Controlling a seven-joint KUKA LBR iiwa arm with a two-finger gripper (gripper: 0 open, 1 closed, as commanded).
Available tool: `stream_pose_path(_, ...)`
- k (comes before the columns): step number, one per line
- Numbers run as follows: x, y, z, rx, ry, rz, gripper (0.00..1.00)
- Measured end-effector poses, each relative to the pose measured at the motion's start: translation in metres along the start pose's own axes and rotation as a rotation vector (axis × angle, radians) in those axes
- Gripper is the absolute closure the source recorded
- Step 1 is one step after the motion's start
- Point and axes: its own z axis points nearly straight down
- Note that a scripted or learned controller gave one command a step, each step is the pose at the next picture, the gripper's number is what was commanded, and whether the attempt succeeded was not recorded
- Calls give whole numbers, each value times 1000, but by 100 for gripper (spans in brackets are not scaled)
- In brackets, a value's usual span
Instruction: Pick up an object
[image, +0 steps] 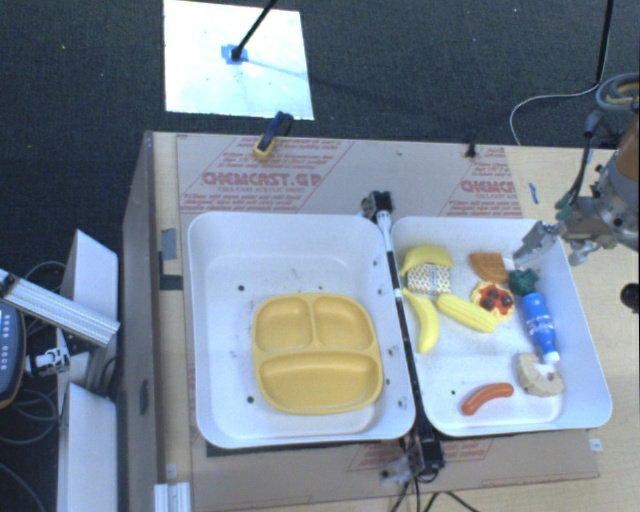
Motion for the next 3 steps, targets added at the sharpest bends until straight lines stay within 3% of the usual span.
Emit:
stream_pose_path(1, -34, 33, 169, 0, -1, 2, 0)
stream_pose_path(2, 36, 55, 175, 5, 1, 1, 0)
stream_pose_path(3, 52, 73, 179, 56, 2, 16, 0)
